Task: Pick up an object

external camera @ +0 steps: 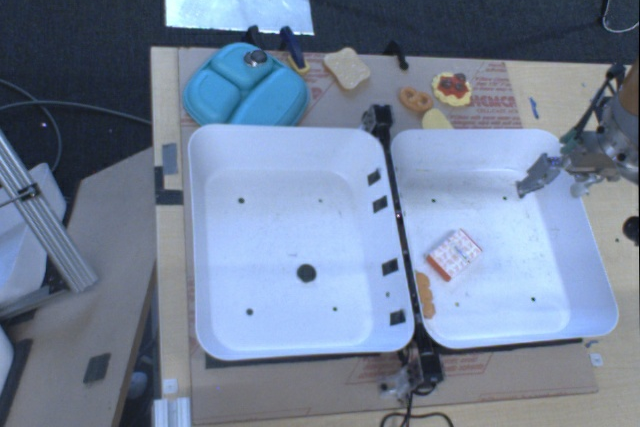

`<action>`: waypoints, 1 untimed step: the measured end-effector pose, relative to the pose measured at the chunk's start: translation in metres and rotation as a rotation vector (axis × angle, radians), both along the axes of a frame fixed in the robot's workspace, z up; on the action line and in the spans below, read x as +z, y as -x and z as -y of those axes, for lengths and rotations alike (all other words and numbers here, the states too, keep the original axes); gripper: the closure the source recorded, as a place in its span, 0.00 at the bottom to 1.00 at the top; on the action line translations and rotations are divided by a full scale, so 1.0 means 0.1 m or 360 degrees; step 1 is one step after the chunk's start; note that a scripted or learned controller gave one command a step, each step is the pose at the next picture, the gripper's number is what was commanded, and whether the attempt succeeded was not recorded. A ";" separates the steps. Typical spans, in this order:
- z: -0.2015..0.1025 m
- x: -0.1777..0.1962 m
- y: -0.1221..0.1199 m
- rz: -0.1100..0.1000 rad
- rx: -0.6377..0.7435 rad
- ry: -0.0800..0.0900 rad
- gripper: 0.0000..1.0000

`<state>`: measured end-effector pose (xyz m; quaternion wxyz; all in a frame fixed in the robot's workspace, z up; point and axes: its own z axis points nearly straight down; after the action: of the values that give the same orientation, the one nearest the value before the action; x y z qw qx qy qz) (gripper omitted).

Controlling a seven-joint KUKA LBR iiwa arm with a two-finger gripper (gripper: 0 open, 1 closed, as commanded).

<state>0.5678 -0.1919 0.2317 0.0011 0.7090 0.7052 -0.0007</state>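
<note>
Looking down at a slant on a cardboard-covered bench (480, 373) with two shallow white bins side by side. The left bin (215, 215) fills the centre left of the frame and holds one small dark round object (306, 272) just below its middle. The right bin (585, 300) fills the centre right. In it, left of centre and low, lies a small flat box with a red and white pattern (454, 254), turned at an angle. Just below and left of the box, against the bin's left wall, sits a small orange-brown piece (425, 294). A dark strip with black clips (390, 205) runs between the two bins where their walls meet.

The gripper (541, 174) comes in from the right edge at mid height, above the upper right part of the right bin. It is well apart from the box, up and to the right of it. Whether its jaws are wide or narrow cannot be told; nothing shows between them.

Above the bins, along the bench's far edge, lie a blue sectioned plate (245, 88) at upper left, a slice of toy bread (346, 68), a small pretzel-like piece (415, 98), a round toy with red topping (452, 88) and a pale yellow piece (436, 120) touching the right bin's top rim. Most of the right bin's floor is bare white.
</note>
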 end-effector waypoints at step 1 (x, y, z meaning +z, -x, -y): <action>0.15 -1.52 0.50 0.0008 0.0003 0.0000 0.00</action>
<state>0.5180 -0.2072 0.0801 0.0030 0.7083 0.7059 0.0012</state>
